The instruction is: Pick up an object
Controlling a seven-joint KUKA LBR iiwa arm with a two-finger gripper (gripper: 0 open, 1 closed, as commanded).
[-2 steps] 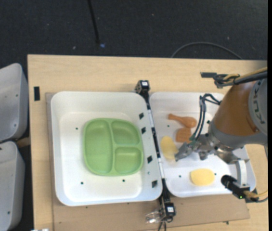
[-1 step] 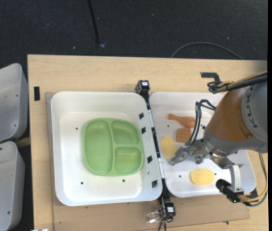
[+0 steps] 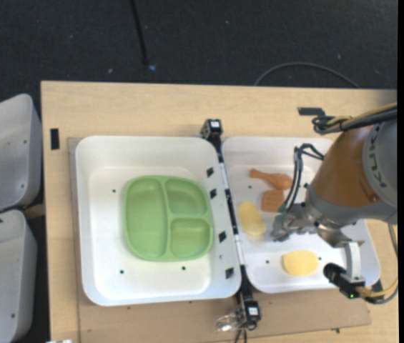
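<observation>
In the right bin [image 3: 259,281] lie a pale yellow rounded piece [image 3: 252,219], a yellow oval piece [image 3: 299,263] and an orange-brown spoon-like piece [image 3: 273,180] with a small orange block [image 3: 272,201] beside it. My gripper [image 3: 282,229] hangs low over the bin's middle, just right of the pale yellow piece and above the yellow oval. The arm's orange band [image 3: 348,166] rises behind it and hides the bin's right part.
The left bin [image 3: 101,270] holds a green divided plate [image 3: 167,217]. A black-clipped divider [image 3: 223,191] runs between the bins. Cables [image 3: 323,123] trail over the bench at the upper right. White chairs [image 3: 1,163] stand at the left.
</observation>
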